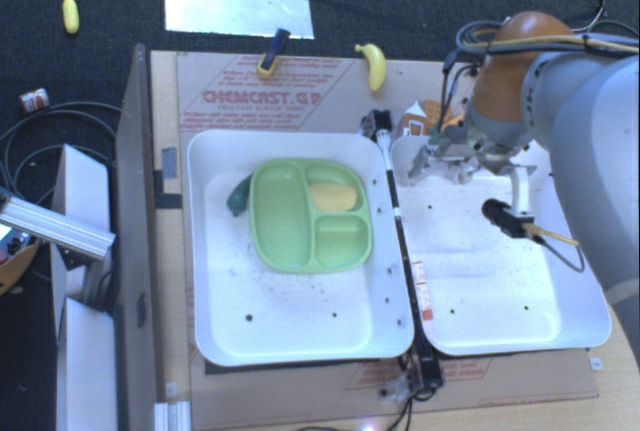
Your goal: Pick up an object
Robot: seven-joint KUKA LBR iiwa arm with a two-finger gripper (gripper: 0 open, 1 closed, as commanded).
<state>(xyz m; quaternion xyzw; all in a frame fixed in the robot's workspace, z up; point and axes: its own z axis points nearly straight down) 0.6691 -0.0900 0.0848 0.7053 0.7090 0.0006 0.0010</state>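
The gripper [438, 165] hangs low over the far left corner of the right bin [480, 289]; whether it is clenched I cannot tell; seemingly the reach step; next it must settle squarely on the nearby orange-and-white object [418, 124], perhaps a packet.

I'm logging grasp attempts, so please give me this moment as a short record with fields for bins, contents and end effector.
left bin: holds a green divided tray
tray contents: yellow item in the upper right compartment
beside tray: dark green item at its left edge
end effector: over the right bin, near its far left corner
bench behind bins: banana
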